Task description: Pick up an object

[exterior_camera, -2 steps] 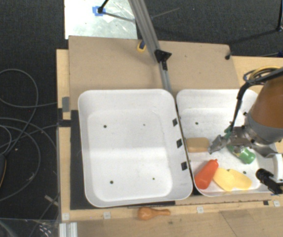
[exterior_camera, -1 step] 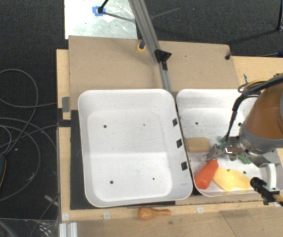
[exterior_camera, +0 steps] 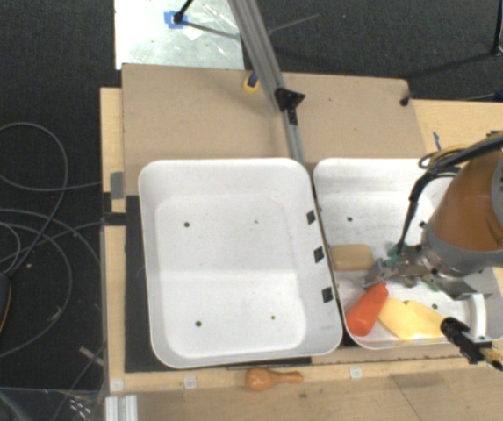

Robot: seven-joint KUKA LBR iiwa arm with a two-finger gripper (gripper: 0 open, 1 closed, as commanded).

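Observation:
In the right bin [exterior_camera: 356, 191] lie a tan block [exterior_camera: 351, 257], a red-orange carrot-like piece [exterior_camera: 366, 309] and a yellow banana-like piece [exterior_camera: 412, 319]. My gripper [exterior_camera: 390, 270] hangs low over the bin's front part, just right of the tan block and above the red piece's upper end. The arm's orange band and grey wrist cover the bin's right side. No object is seen between the fingers.
The left bin [exterior_camera: 233, 261] stands beside the right one, with black clips along the shared edge. A small tan pear-shaped object [exterior_camera: 269, 377] lies on the bench in front of the bins. A slanted metal pole [exterior_camera: 264, 60] crosses the back.

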